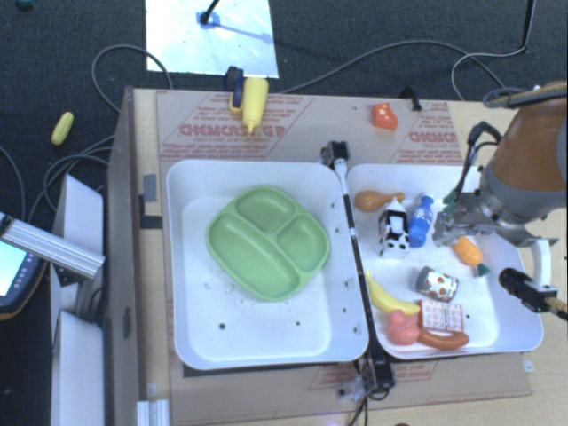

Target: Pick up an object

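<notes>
two shallow white bins side by side on a cardboard-covered bench. left bin (191,327): holds a green divided plate (268,241), lying flat, slightly turned. right bin (510,327): crowded with small toys. orange drumstick-shaped toy (376,201) near the top left corner; black-and-white cow figure (394,229) just below it, touching a blue bottle (420,220). orange carrot toy (469,252) right of these. small printed can (437,283) lying on its side mid-bin. banana (390,296) along the left wall, pink toy (404,327) below it, red sausage (443,339) beside a patterned card (441,315). gripper (453,230) down in the right bin between bottle and carrot; grip state unreadable. yellow bottle (253,100) and small orange object (383,117) on bench behind the bins.
</notes>
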`<state>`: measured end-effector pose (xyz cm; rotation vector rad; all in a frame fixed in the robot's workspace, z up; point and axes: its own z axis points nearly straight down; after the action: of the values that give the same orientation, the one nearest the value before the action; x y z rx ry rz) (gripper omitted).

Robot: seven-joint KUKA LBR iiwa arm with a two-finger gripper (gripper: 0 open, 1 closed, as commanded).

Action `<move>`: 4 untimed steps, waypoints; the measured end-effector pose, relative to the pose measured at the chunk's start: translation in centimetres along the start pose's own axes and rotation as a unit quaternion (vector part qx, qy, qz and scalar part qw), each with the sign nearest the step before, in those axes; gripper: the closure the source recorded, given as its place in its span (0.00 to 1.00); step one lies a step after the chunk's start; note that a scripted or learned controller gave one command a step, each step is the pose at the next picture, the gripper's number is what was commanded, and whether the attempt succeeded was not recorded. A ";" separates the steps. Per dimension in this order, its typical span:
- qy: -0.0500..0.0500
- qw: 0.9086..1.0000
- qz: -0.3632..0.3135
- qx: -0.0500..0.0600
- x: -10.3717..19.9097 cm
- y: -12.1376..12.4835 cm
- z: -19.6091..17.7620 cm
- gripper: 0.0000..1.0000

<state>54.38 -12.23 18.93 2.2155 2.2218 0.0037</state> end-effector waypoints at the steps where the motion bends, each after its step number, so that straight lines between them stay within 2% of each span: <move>1: 0.000 1.000 0.000 0.001 0.0 -0.1 0.1 0.00; 2: 0.000 1.000 0.001 0.002 -2.0 -4.1 10.5 0.00; 3: 0.000 1.000 0.000 0.001 -4.4 3.0 10.4 0.00; 4: 0.001 1.000 0.000 0.002 -0.4 -0.6 10.5 0.00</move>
<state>53.81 -12.69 8.42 2.2177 2.2250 0.0010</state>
